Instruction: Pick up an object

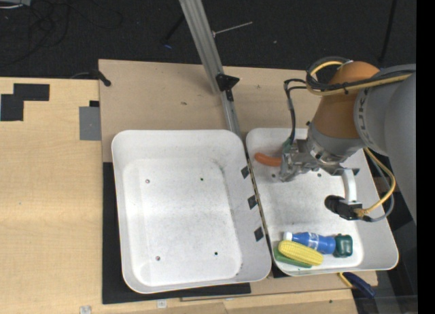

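Observation:
My gripper (287, 168) reaches into the right bin (306, 200) from the right, low over its upper left part. An orange carrot-like piece (266, 160) lies just left of the gripper, its right end touching or hidden behind it. At the bin's front lie a yellow corn cob (300, 254) and a blue bottle with a green cap (325, 243), side by side and well clear of the gripper.
The left bin (183, 207) sits beside the right one, divided by a rim with black clips (253, 200). A slanted aluminium bar (207, 47) rises behind the bins. A black cable fitting (342, 206) hangs from the wrist over the right bin.

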`<state>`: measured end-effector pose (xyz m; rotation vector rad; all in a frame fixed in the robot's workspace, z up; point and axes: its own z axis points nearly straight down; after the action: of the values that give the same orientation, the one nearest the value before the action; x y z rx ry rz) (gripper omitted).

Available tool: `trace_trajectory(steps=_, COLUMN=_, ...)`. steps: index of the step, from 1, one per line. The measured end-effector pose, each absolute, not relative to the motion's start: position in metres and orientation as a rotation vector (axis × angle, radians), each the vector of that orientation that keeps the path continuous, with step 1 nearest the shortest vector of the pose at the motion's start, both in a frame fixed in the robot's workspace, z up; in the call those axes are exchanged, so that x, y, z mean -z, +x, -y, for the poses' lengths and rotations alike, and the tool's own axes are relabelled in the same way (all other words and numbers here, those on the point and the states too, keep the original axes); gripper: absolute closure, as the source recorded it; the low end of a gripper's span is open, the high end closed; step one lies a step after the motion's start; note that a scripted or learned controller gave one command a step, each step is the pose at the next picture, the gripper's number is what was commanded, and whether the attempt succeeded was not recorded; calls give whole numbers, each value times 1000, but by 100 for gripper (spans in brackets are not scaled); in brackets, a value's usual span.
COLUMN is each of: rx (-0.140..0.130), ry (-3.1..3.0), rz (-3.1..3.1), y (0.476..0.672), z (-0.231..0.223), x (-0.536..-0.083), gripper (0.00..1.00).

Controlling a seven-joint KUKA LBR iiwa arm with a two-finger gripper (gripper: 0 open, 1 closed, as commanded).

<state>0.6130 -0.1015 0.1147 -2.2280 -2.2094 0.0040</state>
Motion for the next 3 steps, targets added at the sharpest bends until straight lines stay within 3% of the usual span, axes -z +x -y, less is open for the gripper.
trace_trajectory(steps=2, rx=2, ry=-2223, rz=2222, y=614, z=96, x=-219, gripper=100)
trace_trajectory(steps=3, rx=0, ry=-2220, rz=2222, y=614, z=98, x=-236, gripper=100)
